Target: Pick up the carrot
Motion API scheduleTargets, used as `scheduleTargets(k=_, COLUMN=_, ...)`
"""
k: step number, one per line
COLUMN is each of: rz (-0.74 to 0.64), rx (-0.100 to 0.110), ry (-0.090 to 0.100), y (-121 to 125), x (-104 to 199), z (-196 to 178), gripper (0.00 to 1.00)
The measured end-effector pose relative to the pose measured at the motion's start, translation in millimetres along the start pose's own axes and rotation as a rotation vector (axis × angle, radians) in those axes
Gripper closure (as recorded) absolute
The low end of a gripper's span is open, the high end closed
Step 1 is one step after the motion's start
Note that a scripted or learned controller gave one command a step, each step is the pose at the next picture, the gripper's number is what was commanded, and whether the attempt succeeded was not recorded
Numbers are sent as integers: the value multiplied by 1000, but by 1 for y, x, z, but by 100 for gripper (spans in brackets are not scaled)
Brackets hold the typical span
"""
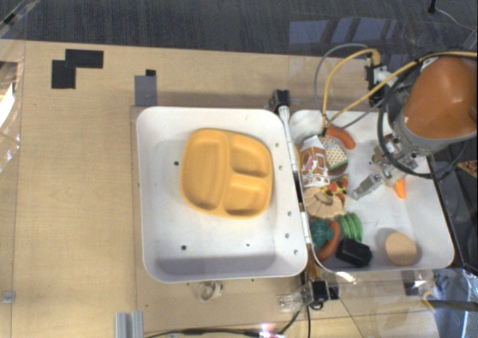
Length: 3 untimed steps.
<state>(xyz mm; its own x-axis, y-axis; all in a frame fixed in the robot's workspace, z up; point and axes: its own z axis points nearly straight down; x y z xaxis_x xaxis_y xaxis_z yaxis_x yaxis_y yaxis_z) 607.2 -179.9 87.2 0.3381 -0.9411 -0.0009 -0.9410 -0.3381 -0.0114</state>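
Cables and a small connector (320, 290) lie at the bench's near edge, just below the seam between the two white bins. Above them, the left bin (157, 254) carries a yellow divided tray (226, 171) near its middle. Along the near wall of the right bin (441, 258) sit a black block (352, 253) and a tan rounded piece (401, 248), with a green leafy toy (349, 225) and a teal ring (323, 232) just beside the black block. Further up that bin's left side, a brown and white carton (314, 165) stands tilted above a pile of small toy foods. The gripper (367, 186) hangs over the middle of the right bin, its silvery fingers slightly spread and pinching nothing. The carrot (400, 189) lies on the bin floor just right of the gripper, toward the right wall, not between the fingers. A red sausage (340, 137) rests near the far wall. The arm's orange band (442, 98) looms over the far right corner.
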Motion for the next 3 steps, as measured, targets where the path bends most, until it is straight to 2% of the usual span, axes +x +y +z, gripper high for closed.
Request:
scheduleTargets(k=1, rz=-298, rx=0, ry=-7, y=19, x=4, z=-1, gripper=0)
scheduleTargets(k=2, rz=-188, rx=-3, ry=-10, y=-12, x=14, z=0, gripper=0)
scheduleTargets(k=3, rz=-169, rx=-3, ry=0, y=5, x=16, z=-20, gripper=0)
